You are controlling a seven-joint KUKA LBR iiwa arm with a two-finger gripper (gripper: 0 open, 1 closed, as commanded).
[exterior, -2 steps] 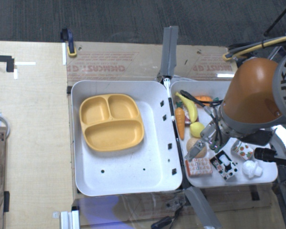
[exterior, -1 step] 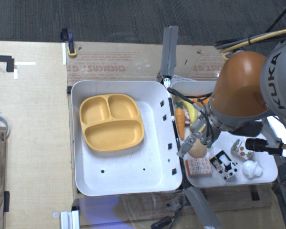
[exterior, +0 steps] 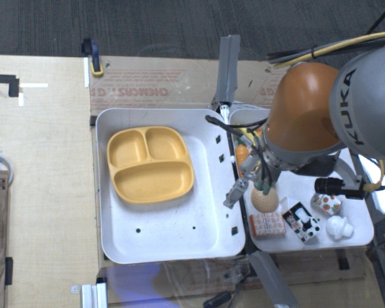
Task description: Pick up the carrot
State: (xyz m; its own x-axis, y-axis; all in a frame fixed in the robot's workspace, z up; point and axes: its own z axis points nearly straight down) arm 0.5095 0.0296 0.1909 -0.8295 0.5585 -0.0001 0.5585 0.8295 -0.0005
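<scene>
We cannot tell the state of the pincer [exterior: 264, 183]. The carrot [exterior: 242, 153] lies just up-left of it, half hidden; 1 tan ball [exterior: 265, 201] directly below could be grabbed instead.

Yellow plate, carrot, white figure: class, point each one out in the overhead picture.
yellow plate [exterior: 151, 165]: camera view, ridge between its compartments.
carrot [exterior: 242, 153]: camera view, orange bit showing beside the arm.
white figure [exterior: 338, 227]: camera view, middle of its body.
</scene>
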